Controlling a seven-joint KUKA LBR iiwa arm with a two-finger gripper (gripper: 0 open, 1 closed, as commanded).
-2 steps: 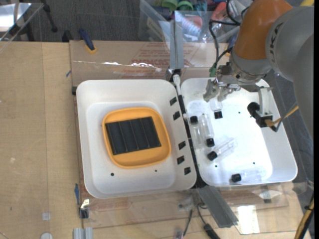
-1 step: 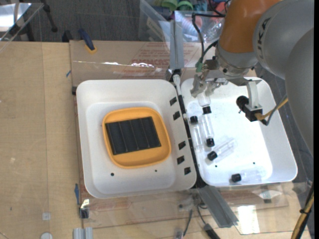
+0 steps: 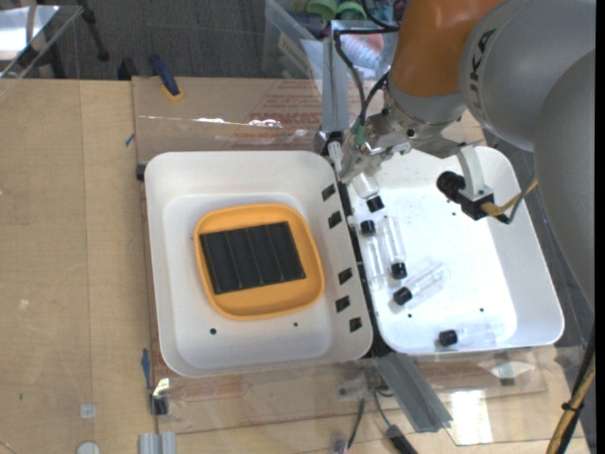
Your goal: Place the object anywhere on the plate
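In the camera view, your gripper [image 3: 364, 154] hangs over the right bin's [image 3: 510, 301] back-left corner; whether it is clenched, you cannot tell. Clear tubes [image 3: 389, 249] lie there, well apart from the plate [image 3: 213, 296]. Picking comes next: descend onto one tube.

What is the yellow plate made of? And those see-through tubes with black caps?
The square yellow plate with its dark ribbed middle looks like matte plastic: smooth, dull, rounded rim. The small clear tubes with black caps look like glossy plastic or glass; the white bin shows through them.
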